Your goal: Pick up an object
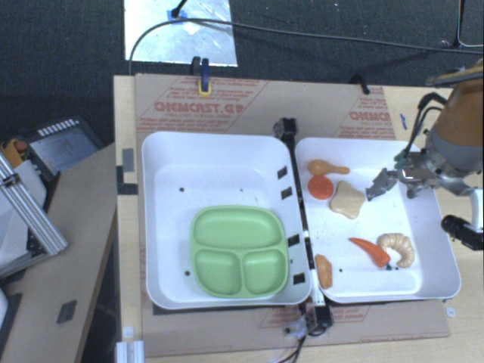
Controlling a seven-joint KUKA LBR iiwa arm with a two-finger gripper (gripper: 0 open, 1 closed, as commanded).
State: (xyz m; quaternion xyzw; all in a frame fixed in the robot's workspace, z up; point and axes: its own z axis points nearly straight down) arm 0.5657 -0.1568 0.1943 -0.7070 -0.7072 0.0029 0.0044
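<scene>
Bench: cardboard sheet [249,100] under two white bins, dark carpet behind.
Left bin [162,203]: green tray [238,249].
Right bin [435,263]: bread slice [347,200], shrimp [398,248].
Gripper [378,187]: beside bread; finger spread unclear.

Arm [460,127]: grey casing, orange-brown band above the wrist. Dark cable looped beside the band. Tool [376,187]: grey metal, dark fingers, slim build. Black fitting below the wrist.
</scene>
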